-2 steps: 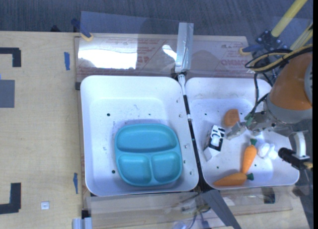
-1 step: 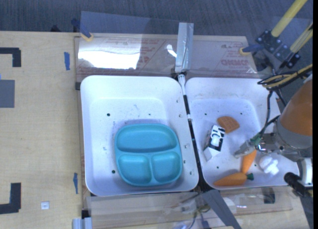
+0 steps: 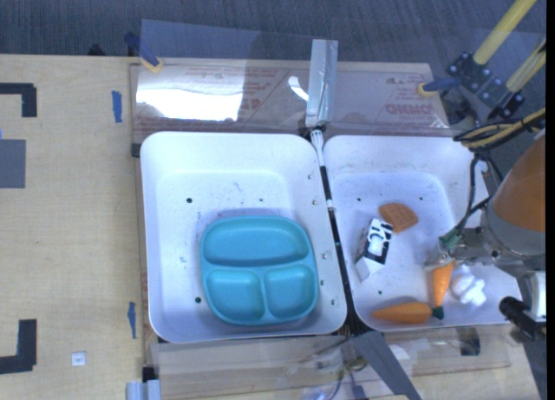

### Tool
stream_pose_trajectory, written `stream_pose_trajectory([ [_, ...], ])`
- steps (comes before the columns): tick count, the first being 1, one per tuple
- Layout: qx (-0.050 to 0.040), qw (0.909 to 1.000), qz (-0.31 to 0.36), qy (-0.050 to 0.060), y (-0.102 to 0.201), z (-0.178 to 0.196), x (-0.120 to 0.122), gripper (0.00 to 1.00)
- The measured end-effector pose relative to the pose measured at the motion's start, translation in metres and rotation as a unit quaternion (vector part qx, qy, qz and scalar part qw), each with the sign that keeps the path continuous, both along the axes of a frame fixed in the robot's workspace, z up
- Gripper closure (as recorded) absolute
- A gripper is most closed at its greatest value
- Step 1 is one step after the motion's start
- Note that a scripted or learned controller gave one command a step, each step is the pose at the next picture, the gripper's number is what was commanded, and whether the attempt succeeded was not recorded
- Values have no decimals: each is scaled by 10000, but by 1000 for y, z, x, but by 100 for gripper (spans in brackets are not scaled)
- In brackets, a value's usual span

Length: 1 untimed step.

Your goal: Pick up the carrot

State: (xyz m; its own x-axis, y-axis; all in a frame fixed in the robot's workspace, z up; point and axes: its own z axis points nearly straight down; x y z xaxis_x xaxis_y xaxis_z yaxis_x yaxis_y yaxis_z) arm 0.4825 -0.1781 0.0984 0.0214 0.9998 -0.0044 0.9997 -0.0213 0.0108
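1. Gripper. The gripper [image 3: 457,255] stands low over the right side of the right bin [image 3: 390,168], at the end of the grey arm [image 3: 512,242] that comes in from the right. The orange band [image 3: 525,194] is just above the wrist. From this angle I cannot tell whether the gripper is parted or closed, and I cannot confirm that it holds anything.

2. Task item. Two carrot-like pieces are present. The short carrot [image 3: 442,284] lies directly below the gripper in the view, its upper end at or against the gripper's tip. I cannot tell whether they touch. The long carrot [image 3: 403,312] lies flat near the bin's front wall, running left to right with a dark green end on the right. That end is just beside the lower end of the short carrot.

3. Other contents, right bin. A small white lump [image 3: 469,290] sits just right of the short carrot. A black-and-white packet [image 3: 375,242] lies tilted near the bin's middle, and a brown biscuit-shaped piece [image 3: 398,214] sits just above and to the right of it.

4. Left bin. The left bin [image 3: 225,164] holds a teal divided tray [image 3: 257,270] with one long compartment and two smaller ones. It sits toward the front of the bin, well apart from the gripper.

5. Surroundings. The bins touch along their shared edge. A clear plastic sheet [image 3: 225,86] lies behind them, and the wooden bench top [image 3: 61,216] extends to the left.
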Motion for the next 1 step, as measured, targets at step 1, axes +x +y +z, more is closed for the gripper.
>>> stream_pose_trajectory([
  [1,32,9992,-398,-8,63,123,25,100],
])
